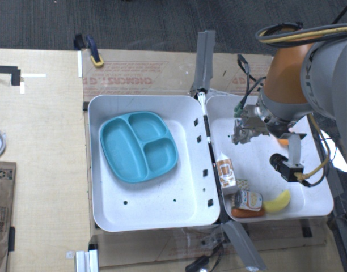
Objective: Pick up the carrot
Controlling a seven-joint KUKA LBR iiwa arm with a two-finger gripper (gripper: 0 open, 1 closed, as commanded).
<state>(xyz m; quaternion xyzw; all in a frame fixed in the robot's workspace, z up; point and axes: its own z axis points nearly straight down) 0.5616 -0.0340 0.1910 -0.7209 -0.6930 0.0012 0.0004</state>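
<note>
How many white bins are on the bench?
2. The left bin holds a blue plate. The right bin holds food items, with the gripper above it. The arm may hide some of its contents.

Reaching in from the right edge, grey arm (pixel 326 72) bent down at upper right, gripper (pixel 241 136) pointing downward.

Even, bright overhead light fell across the counter (pixel 37 118), and the two white bins (pixel 145 208) looked nearly washed out (little surface detail survived). Shadows were soft and short, the dark floor beyond stayed dim, and focus was slightly soft throughout.
</note>
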